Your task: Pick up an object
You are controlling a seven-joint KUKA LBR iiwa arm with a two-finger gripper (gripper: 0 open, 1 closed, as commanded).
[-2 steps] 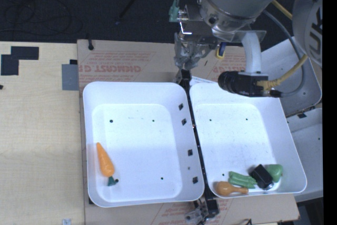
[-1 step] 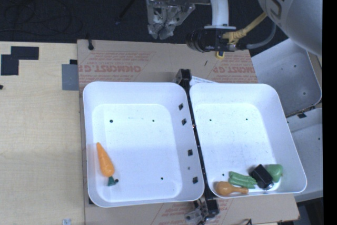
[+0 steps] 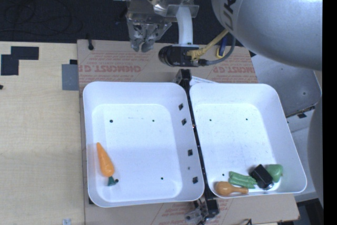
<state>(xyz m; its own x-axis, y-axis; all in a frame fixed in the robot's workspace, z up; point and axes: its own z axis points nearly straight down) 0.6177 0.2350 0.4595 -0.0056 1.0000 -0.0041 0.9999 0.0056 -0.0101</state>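
An orange toy carrot (image 3: pixel 105 161) with a small green top lies near the front left corner of the left bin (image 3: pixel 95 93). In the front right corner of the right bin (image 3: pixel 279 100) sit a green bean pod (image 3: pixel 241 180), a black block (image 3: pixel 261 176), a green piece (image 3: pixel 275 170) and an orange-tan pear-like piece (image 3: pixel 229 188). My gripper (image 3: pixel 146 41) hangs high above the back edge of the left bin, its fingers close together with nothing between them, far from every object.
A black divider with clips (image 3: pixel 188 134) runs between the two bins. The bins rest on a cardboard sheet (image 3: pixel 110 60) over a pale bench. The large grey arm (image 3: pixel 274 2) fills the upper right. Cables lie on the dark area behind.
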